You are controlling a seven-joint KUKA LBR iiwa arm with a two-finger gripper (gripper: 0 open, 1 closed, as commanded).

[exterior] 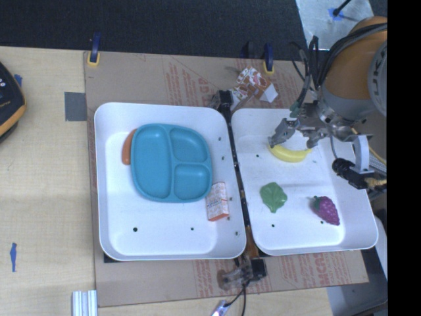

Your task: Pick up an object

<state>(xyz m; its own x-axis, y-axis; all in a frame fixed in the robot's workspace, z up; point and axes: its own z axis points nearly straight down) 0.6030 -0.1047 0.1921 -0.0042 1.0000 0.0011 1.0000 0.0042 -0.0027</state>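
Banana [290, 153]: lies in the right bin [355, 239], upper-left area, directly under the gripper [297, 134] and just toward 6 o'clock of the fingertips. Gripper status: fingers spread apart, one toward 9 o'clock and one toward 3 o'clock, above the banana; nothing is seen clamped between them. Green toy [273, 196] sits at 6 o'clock from the banana. Purple grapes [325, 210] sit at 5 o'clock, well apart. The left bin [112, 236] holds a blue divided plate [171, 162].

two white bins [108, 176], cardboard sheet [164, 78] — blue clamps [95, 45]
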